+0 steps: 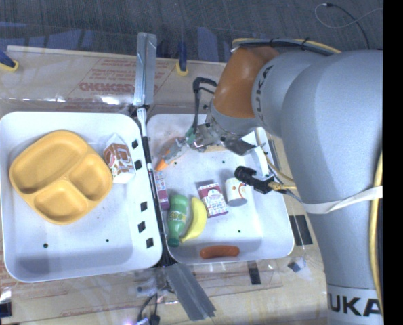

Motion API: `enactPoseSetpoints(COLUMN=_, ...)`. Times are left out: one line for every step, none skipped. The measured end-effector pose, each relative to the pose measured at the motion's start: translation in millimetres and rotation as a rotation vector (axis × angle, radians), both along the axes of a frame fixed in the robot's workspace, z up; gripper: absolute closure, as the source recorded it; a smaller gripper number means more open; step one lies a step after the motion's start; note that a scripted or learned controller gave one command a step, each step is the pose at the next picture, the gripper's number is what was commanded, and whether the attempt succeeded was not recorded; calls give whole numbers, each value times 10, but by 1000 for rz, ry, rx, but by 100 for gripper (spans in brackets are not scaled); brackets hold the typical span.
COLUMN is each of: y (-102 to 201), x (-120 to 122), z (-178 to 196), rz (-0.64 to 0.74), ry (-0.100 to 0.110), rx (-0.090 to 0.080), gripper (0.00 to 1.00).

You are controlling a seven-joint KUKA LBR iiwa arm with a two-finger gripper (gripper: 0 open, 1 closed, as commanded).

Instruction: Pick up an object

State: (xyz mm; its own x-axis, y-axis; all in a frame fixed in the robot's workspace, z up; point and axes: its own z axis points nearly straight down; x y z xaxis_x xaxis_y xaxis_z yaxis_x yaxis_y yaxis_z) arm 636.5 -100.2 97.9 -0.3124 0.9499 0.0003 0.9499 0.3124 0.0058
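1. Nearest the camera, in the right bin (277, 244), a red sausage (219, 252) lies well below the fingers (200, 141).
2. Closer to them: a green bottle (177, 217), banana (197, 219), maroon carton (212, 199) and white cup (236, 192).
3. The fingers sit low at the bin's far left corner; their opening and any hold: cannot tell.
4. Left of them, in the other bin (66, 263), are a yellow tray (59, 175) and a brown packet (119, 159).

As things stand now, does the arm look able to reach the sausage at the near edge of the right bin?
Probably yes. The sausage lies alone on bare floor of the right bin, apart from the banana, with nothing over it. The gripper is at the bin's far side.
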Motion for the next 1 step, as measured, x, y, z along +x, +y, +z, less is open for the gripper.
enactPoseSetpoints(y=-312, x=-742, z=232, rz=-99, ry=9, rx=-2, gripper=0)
